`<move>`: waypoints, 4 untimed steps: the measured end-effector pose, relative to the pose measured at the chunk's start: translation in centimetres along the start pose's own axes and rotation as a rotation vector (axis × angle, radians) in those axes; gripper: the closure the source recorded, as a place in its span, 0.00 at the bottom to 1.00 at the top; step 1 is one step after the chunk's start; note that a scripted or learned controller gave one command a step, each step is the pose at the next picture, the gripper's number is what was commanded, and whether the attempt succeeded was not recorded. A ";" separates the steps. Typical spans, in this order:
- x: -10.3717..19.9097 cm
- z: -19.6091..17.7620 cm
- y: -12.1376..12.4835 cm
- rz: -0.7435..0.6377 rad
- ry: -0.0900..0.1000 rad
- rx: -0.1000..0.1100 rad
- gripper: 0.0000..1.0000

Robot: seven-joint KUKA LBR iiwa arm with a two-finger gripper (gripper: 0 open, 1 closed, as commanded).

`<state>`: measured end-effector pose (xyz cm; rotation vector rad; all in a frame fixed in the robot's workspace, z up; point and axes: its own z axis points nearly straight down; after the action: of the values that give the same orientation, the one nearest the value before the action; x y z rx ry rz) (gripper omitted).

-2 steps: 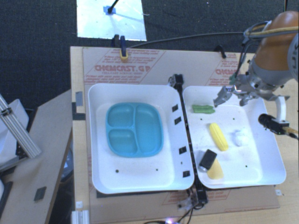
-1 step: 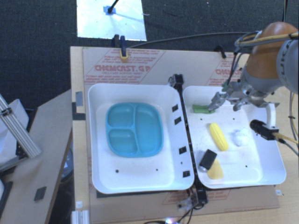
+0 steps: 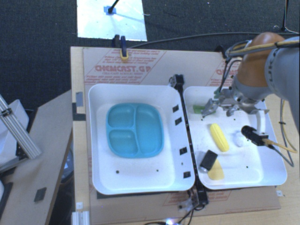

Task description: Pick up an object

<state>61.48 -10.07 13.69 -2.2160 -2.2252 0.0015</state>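
A yellow corn cob (image 3: 219, 137) is lying in the right bin (image 3: 272, 170), its long axis running diagonally, upper-left to lower-right. The tool (image 3: 212, 107) is hovering nearby; its state is unclear.

Gripper (image 3: 209, 108) above right bin (image 3: 272, 172); corn (image 3: 219, 137), blue plate (image 3: 136, 129) left.

Light even and bright, coming from above. White bins (image 3: 140, 182) nearly overexposed, little surface detail. Shadows soft and short under objects. Pale sheet (image 3: 111, 13) at top washed out, with thin dark shadow line across it. Dark floor (image 3: 37, 41) grainy. Whole picture slightly soft; arm (image 3: 267, 60) a bit blurred.
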 end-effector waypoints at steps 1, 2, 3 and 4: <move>-0.1 -1.4 0.1 0.001 -0.001 -0.006 1.00; 0.3 -7.7 0.9 -0.001 -0.001 -0.010 1.00; 0.3 -12.5 1.0 -0.001 -0.001 -0.008 1.00; 5.7 -10.8 1.6 -0.005 0.001 -0.003 1.00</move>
<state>63.06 -4.39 24.51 -2.2114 -2.2319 -0.0030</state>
